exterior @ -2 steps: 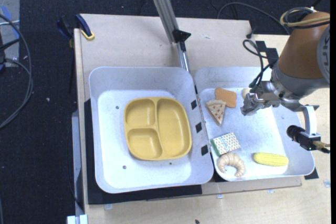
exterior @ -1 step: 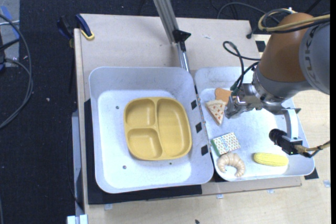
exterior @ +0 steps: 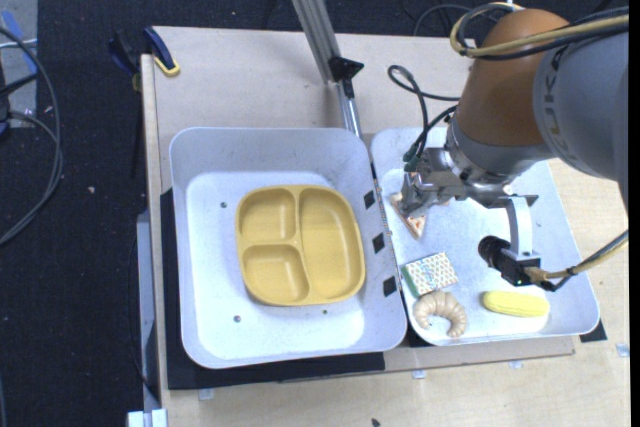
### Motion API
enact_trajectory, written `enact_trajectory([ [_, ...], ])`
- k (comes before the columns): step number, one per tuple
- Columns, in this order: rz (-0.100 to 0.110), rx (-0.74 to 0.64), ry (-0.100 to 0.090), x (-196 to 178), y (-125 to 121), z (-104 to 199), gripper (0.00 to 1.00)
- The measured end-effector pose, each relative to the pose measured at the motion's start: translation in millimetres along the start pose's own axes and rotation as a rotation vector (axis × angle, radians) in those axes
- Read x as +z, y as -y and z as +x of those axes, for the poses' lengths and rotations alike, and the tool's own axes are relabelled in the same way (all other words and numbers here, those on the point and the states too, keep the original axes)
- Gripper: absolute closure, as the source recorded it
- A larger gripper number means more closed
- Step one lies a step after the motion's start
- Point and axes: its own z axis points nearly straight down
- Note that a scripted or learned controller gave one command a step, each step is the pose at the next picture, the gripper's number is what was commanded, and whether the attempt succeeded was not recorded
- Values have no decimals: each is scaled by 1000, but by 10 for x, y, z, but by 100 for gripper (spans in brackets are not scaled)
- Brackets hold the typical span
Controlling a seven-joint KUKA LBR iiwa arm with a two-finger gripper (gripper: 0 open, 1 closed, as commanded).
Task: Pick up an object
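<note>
Nearest, at the right bin's point(exterior: 575, 245) lower edge, lie a croissant toy point(exterior: 442, 312), a yellow banana-like toy point(exterior: 515, 304) and a speckled sponge-like block point(exterior: 429, 271): all probably light; the croissant's ridged middle suits gripping. Left, a glossy yellow divided plate point(exterior: 300, 245). Farther up, the gripper point(exterior: 412, 205) hovers at a small orange piece point(exterior: 415, 224); I cannot tell its finger state.

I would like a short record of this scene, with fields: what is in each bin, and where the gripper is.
left bin: one yellow divided plate, three compartments
right bin: croissant, yellow banana-like item, patterned green-white square, small orange-pink piece
gripper: over right bin's left part, near the orange-pink piece
grasp: not discernible
</note>
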Motion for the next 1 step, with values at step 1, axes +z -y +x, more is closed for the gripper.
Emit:
enact_trajectory([
  [1,1,-1,-1,-119,-1,548,100],
])
